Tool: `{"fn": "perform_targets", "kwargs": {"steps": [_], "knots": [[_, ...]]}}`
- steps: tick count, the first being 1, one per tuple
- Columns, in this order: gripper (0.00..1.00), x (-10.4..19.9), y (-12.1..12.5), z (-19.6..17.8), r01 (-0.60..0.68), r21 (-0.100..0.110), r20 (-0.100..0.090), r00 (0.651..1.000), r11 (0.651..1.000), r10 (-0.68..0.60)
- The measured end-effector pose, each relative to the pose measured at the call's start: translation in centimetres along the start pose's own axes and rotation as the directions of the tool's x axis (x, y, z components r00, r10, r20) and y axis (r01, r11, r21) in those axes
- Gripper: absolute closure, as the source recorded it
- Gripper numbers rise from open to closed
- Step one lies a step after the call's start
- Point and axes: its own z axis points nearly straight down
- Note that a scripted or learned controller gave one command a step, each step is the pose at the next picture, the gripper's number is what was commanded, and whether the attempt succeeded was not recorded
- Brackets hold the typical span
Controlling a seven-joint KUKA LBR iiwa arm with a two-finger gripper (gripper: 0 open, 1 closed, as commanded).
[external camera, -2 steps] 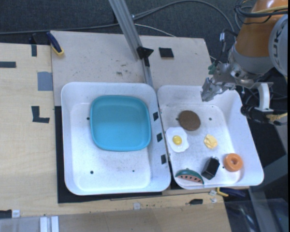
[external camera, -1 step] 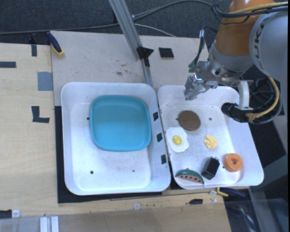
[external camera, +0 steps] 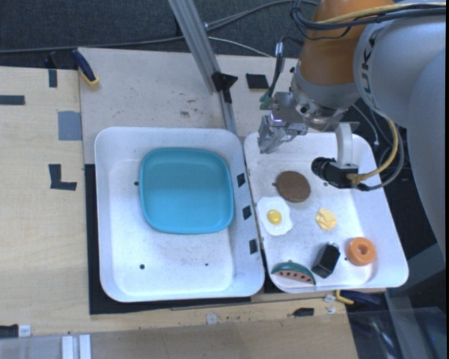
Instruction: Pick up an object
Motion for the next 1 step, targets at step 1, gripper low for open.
{"fn": "perform_targets", "kwargs": {"steps": [1], "knots": [[1.0, 4.73, -0.13, 0.19, -0.001, 0.0, 0.0, 1.0, 1.0, 0.001]]}}
